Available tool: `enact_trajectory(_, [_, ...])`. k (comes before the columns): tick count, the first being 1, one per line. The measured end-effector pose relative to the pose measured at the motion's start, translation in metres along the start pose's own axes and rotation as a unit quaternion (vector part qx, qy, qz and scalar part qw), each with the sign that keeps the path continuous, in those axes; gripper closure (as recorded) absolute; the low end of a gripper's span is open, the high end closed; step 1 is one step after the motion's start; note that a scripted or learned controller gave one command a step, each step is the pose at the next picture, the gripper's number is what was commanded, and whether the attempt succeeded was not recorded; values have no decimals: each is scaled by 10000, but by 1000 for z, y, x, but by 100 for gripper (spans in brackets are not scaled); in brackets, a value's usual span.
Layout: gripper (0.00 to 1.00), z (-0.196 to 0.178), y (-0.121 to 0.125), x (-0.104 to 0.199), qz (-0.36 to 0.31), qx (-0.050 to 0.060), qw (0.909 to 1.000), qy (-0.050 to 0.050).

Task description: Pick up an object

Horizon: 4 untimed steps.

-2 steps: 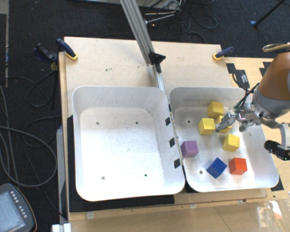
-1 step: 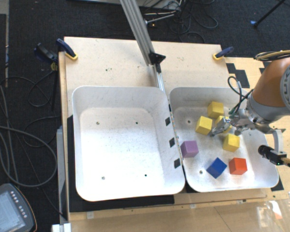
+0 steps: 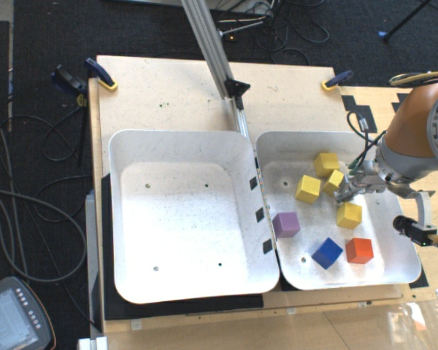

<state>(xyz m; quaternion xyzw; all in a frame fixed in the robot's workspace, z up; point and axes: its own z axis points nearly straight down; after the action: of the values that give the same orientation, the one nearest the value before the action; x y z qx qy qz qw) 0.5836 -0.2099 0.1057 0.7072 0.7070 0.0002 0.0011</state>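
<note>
The right bin (image 3: 394,268) holds several small blocks. Yellow blocks lie at the back (image 3: 325,163), at the middle left (image 3: 308,189) and just below the gripper (image 3: 349,214). A smaller yellow block (image 3: 334,180) sits right beside the gripper. A purple cube (image 3: 286,224), a blue cube (image 3: 326,253) and a red cube (image 3: 359,250) lie nearer the front. My gripper (image 3: 346,191) reaches in from the right and hangs low among the yellow blocks, between the small one and the lower one. No block is seen lifted.
The left bin (image 3: 131,152) stands beside the right one, with the shared wall (image 3: 259,195) between them. A slanted metal bar (image 3: 208,35) crosses the back of the bench. Clamps (image 3: 102,75) (image 3: 337,79) sit at the back corners.
</note>
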Motion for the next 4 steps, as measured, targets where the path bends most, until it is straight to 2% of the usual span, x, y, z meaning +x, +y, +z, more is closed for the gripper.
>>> enact_trajectory(2, [100,-117,6,2,-16,-28,10000,-9])
enact_trajectory(3, [100,-119,11,65,-44,3,10000,14])
enact_trajectory(4, [100,-130,7,114,-43,3,10000,16])
